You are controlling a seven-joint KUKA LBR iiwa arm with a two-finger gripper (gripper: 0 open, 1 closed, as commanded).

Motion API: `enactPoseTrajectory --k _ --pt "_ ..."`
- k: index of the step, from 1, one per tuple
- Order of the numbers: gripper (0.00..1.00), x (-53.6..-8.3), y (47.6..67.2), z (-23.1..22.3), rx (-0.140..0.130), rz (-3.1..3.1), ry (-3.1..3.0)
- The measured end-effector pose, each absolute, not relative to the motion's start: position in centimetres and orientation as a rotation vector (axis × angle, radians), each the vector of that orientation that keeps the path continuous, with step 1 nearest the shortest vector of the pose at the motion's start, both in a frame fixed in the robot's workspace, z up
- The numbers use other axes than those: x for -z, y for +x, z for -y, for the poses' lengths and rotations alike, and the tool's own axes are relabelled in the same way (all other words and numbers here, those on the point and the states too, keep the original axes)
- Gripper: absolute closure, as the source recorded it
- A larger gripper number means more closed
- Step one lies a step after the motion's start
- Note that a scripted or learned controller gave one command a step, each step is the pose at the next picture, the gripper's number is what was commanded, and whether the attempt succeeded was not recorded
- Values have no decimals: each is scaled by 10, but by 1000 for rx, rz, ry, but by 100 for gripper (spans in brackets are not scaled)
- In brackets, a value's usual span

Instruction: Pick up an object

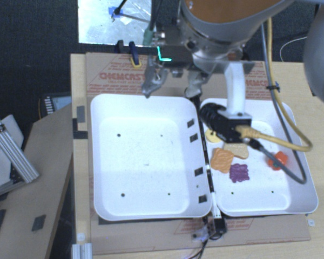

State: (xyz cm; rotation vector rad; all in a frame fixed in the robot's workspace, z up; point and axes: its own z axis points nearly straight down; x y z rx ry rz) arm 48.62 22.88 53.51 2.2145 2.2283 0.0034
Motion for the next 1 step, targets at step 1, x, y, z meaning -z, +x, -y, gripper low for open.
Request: enactPoseTrajectory --k 1 --pt "100 -546 486 -229 -8 -2233 2210"
